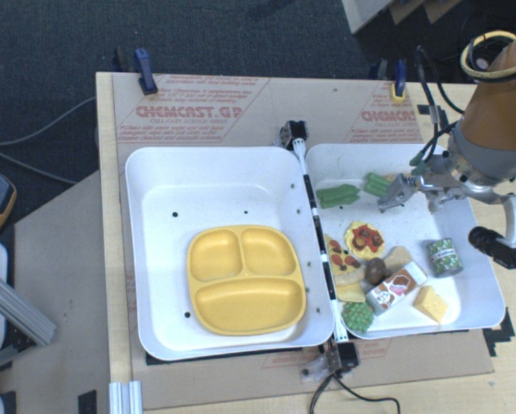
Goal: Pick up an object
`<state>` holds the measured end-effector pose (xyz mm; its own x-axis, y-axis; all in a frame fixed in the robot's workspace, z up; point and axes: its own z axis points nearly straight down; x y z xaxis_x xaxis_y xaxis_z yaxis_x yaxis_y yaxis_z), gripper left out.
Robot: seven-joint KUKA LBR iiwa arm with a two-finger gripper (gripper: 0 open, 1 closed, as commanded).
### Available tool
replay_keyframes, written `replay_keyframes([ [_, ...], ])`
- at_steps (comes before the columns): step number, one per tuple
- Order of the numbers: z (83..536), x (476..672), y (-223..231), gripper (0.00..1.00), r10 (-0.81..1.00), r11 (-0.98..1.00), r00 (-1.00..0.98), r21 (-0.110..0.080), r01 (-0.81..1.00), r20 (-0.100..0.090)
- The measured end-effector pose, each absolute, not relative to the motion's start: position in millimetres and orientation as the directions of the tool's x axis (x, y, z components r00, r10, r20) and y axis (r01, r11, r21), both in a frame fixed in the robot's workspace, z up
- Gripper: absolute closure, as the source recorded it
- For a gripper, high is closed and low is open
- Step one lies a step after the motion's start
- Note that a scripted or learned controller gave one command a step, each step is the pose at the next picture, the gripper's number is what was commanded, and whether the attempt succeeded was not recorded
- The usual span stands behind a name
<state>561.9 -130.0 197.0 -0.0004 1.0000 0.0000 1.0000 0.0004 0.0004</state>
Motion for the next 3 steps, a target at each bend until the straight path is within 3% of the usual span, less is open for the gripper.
replay_keyframes([
  [1, 90, 548.1, -120, 0.00, 1.000, -0.003, 0.003, -0.002, 1.000, 0.004],
  [2, 88, 532.2, -112, 0.00, 1.000, 0.000, 0.000, 0.010, 1.000, -0.003],
  [3, 85, 544.8, -105, 0.00, 1.000, 0.001, -0.001, 0.002, 1.000, -0.002],
])
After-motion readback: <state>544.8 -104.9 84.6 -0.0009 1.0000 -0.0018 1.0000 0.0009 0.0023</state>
